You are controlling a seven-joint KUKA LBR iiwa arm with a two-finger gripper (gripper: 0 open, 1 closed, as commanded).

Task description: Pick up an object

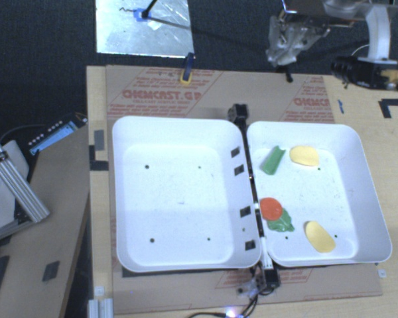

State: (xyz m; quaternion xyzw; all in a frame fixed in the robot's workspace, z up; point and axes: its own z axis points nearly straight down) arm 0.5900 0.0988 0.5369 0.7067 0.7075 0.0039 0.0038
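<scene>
The right bin (358,177) holds several small things: a green block (273,159) and a yellow piece (304,155) near its back, an orange-red disc (271,209) resting on a green scrap (282,222) by the left wall, and a yellow oval (319,236) near the front. My gripper (280,55) hangs high beyond the back of the right bin, well clear of everything in it. Nothing shows between its fingertips.
The left bin (179,194) lies beside the right one, joined by a black hinge strip (252,191). A shiny metal sheet (144,17) lies at the back left. A yellow and blue clip (186,70) sits on the cardboard behind the bins.
</scene>
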